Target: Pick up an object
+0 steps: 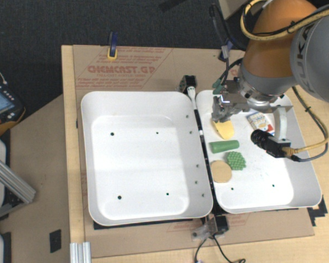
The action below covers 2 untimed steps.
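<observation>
Just above the yellow wedge (225, 130) hang the fingers (221, 114), clenched or released unclear.

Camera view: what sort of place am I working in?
Likely a lab grasping test bench: shallow white left bin and right bin on a cardboard sheet, a grey-and-orange arm, and a toy-like green cylinder.

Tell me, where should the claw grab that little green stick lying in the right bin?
Probably around the middle of the green stick, coming straight down from above. It lies flat with its length running across the right bin, so the claw would close across its narrow width. The yellow wedge and the bumpy green ball sit close by, so room is tight.
</observation>
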Motion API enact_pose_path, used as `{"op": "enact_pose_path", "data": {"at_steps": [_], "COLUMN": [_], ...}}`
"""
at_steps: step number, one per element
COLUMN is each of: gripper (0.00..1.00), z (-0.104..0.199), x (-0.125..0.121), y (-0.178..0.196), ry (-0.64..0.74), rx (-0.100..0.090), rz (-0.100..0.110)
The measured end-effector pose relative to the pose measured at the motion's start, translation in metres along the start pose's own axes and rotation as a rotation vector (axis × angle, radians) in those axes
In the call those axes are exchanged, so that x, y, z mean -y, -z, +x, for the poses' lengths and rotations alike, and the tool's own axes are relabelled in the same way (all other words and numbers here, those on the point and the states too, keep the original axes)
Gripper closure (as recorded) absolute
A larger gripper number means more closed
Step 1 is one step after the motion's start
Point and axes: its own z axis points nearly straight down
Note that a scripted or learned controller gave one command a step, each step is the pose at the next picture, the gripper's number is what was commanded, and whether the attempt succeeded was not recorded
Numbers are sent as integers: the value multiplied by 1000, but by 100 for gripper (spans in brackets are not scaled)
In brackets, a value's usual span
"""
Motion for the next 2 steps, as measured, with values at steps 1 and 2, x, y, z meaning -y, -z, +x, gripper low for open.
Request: {"op": "enact_pose_path", "data": {"at_steps": [1, 2], "gripper": [100, 100], "z": [57, 126], "x": [45, 92], "y": [33, 81], "ry": [-1, 2], "rx": [-2, -3], "rz": [7, 0]}}
